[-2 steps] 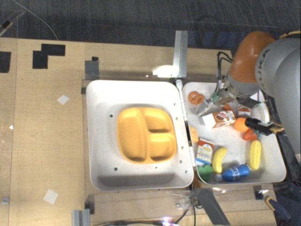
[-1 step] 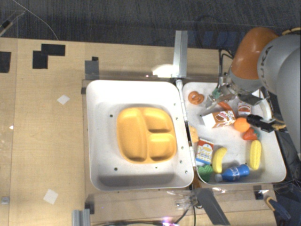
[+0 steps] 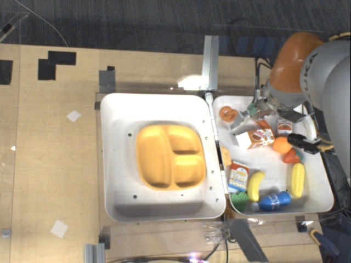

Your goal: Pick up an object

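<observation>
My gripper (image 3: 241, 126) hangs low over the back of the right bin (image 3: 323, 199), reaching in from the right under the orange-banded wrist. Just to its left lies an orange ring-shaped toy (image 3: 227, 114). A brown and red snack packet (image 3: 259, 138) lies right under and in front of it. Nothing can be seen held in the gripper. An orange ball (image 3: 281, 145) and a small red-labelled can (image 3: 284, 127) sit to its right.
The front of the right bin holds a small carton (image 3: 238, 177), two yellow bananas (image 3: 255, 185) (image 3: 297, 179), a blue bottle (image 3: 274, 200) and a green item (image 3: 238, 201). A yellow divided plate (image 3: 167, 155) fills the left bin (image 3: 115, 147).
</observation>
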Controlling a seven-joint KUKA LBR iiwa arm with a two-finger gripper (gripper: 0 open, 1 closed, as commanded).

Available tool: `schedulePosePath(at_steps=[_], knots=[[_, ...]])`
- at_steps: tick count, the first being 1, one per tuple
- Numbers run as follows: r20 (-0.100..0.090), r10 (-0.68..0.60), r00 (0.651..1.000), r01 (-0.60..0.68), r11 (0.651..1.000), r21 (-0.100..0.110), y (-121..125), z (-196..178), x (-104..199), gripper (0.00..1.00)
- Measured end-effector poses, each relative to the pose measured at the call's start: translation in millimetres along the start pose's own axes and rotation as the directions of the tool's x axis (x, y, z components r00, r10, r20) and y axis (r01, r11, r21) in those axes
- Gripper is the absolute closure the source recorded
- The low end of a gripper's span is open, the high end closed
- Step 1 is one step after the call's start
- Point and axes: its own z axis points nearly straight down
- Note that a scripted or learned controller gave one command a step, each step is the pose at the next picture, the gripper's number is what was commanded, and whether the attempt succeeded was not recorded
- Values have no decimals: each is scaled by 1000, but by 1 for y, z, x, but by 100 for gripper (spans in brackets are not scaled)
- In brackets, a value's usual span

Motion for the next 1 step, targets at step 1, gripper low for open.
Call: schedulePosePath(at_steps=[1], knots=[[-4, 206, 979, -206, 979, 9, 19, 14, -1, 0]])
